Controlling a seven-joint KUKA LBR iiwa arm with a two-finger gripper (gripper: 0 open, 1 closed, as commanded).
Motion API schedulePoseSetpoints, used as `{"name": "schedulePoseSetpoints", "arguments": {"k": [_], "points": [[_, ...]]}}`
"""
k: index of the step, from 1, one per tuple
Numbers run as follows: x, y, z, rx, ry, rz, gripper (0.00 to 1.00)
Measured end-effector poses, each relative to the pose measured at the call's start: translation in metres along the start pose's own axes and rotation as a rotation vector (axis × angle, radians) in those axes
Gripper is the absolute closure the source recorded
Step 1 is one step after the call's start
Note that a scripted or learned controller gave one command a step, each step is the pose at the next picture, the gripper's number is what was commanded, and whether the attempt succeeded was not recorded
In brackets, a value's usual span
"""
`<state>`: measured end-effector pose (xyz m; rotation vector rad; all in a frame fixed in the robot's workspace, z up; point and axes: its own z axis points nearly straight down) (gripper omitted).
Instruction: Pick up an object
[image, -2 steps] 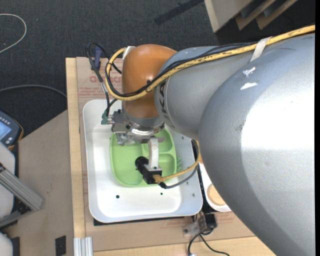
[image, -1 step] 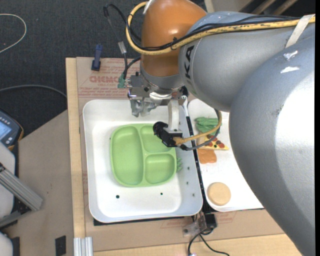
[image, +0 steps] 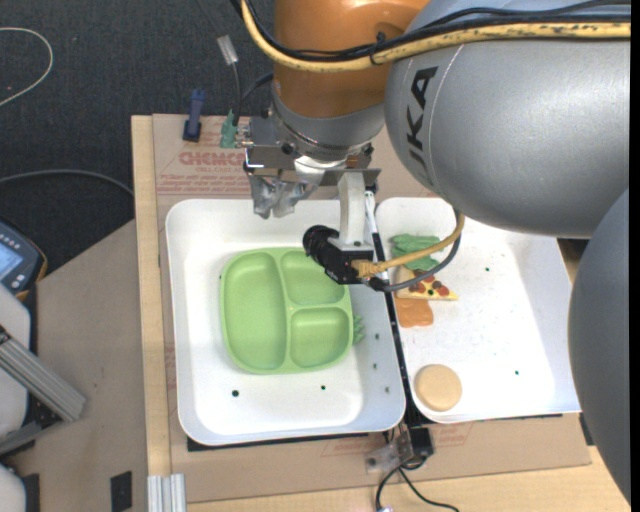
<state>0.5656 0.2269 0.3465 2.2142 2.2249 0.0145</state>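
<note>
A light green divided plate (image: 285, 310) lies flat in the left bin (image: 195, 300), filling most of its floor. My gripper (image: 310, 205) hangs over the far rim of that bin, just beyond the plate's far edge. Its fingers (image: 268, 195) stand wide apart, with nothing between them. A black cable fitting (image: 325, 250) hangs from the wrist over the plate's far right corner. In the right bin (image: 530, 330) lie a green leafy piece (image: 415, 245), a toy pizza slice (image: 432, 290), an orange piece (image: 415, 313) and a tan round disc (image: 438, 387).
The big grey arm link (image: 520, 110) covers the upper right of the view and the right bin's far corner. Both bins rest on a cardboard sheet (image: 160, 180). A blue clip (image: 193, 115) sits at its far left edge.
</note>
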Motion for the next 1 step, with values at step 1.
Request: {"name": "schedulePoseSetpoints", "arguments": {"k": [1], "points": [[-0.0009, -0.0586, -0.1699, -0.007, 0.004, 0.0, 1.0]]}}
